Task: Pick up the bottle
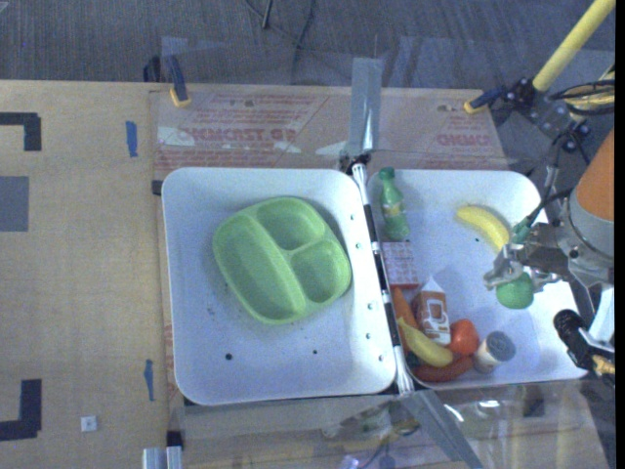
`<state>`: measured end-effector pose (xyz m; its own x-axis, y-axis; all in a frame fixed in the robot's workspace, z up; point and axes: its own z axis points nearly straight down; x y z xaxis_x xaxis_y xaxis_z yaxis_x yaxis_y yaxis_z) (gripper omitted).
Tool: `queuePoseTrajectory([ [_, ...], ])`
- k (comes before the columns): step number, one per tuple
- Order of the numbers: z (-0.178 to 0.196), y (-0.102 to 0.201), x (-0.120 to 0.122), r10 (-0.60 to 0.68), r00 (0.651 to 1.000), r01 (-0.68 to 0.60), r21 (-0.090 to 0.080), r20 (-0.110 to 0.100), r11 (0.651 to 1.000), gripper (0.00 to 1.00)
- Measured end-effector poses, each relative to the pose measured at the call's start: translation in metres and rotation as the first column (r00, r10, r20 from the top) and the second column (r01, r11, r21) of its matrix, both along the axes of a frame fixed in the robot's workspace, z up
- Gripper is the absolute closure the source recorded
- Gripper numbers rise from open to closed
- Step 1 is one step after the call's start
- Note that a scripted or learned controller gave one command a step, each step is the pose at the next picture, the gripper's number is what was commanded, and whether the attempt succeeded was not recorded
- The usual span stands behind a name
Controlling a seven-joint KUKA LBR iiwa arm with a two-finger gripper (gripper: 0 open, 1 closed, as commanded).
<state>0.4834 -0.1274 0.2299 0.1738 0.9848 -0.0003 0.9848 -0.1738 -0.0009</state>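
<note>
While the end effector (512,274) hangs over the right bin (439,186) at a green ball (515,294), grip state indeterminable, the bottle (392,204) lies well apart along the bin's left wall.

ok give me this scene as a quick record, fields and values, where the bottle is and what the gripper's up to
bottle: green bottle, lying at the right bin's far left edge
gripper: gripper over the right bin's right side, right above a green apple
gripper to bottle: well apart
left bin: green divided plate
right bin, other items: banana near the gripper; second banana, tomato, small carton at the near edge
</note>
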Motion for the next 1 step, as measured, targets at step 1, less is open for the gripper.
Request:
queuePoseTrajectory([
  [1, 0.013, 0.0114, 0.0333, 0.038, 0.999, -0.038, -0.001, 0.001, 0.999, 1.0],
])
